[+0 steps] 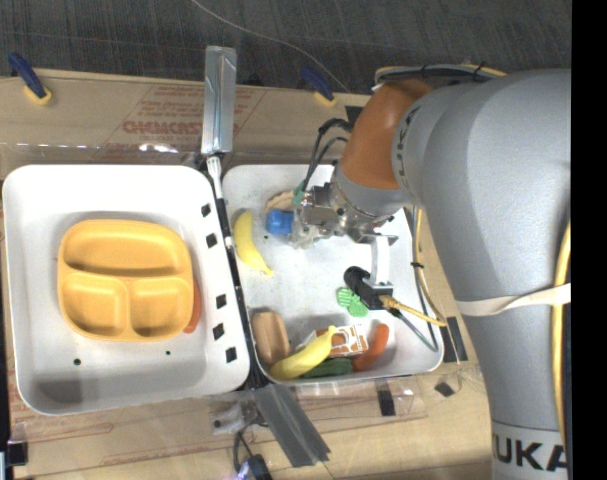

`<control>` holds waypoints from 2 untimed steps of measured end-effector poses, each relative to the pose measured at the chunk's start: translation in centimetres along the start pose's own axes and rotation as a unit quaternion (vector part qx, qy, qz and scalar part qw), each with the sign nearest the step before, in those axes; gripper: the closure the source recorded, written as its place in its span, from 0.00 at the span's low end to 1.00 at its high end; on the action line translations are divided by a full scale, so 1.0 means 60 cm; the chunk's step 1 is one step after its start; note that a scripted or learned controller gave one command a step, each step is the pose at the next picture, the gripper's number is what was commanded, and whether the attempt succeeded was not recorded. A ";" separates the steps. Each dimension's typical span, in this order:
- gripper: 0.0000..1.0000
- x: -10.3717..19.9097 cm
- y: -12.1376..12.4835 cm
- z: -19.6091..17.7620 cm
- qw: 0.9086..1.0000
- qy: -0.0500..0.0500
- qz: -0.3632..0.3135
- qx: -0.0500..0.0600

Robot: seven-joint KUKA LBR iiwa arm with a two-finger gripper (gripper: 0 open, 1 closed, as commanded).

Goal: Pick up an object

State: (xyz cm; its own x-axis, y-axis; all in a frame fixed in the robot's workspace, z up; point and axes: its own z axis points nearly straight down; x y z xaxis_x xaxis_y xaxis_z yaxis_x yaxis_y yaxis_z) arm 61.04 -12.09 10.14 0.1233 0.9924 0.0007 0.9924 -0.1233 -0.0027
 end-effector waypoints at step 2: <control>0.00 0.014 -0.037 0.014 1.000 0.000 0.002 0.001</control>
State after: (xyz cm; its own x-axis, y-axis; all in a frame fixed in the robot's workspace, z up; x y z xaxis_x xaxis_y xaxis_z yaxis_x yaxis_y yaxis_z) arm 58.90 -11.00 9.33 0.1282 0.9917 0.0001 0.9917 -0.1282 -0.0054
